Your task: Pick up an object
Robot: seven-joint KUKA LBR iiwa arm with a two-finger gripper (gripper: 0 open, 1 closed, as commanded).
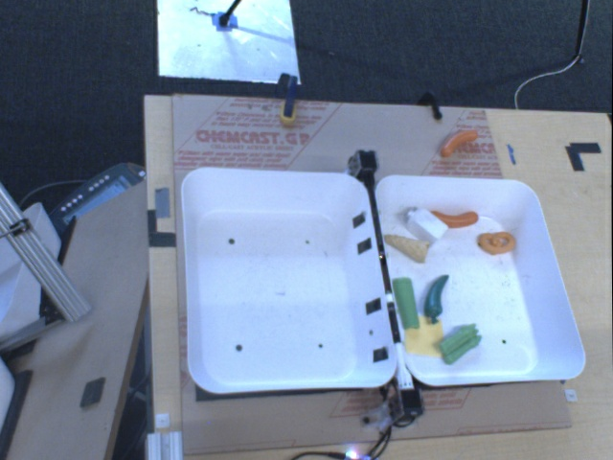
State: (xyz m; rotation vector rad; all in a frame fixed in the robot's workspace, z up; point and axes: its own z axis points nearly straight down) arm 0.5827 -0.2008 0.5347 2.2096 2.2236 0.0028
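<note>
The right bin [551,257] holds several small toy foods. An orange sausage [454,218] lies near its back beside a white block [426,225]. An orange ring-shaped piece [496,243] sits to the right of them. A tan wedge [409,247] lies near the bin's left wall. Toward the front are a light green stick [406,302], a dark green pepper [436,296], a yellow piece [422,338] and a green bundle [460,342].
The left bin [211,209] stands beside the right one, joined by a black clipped divider [375,257]. Another orange sausage [460,143] lies on the bench behind the right bin. A yellow and blue clamp [287,99] sits at the bench's back edge.
</note>
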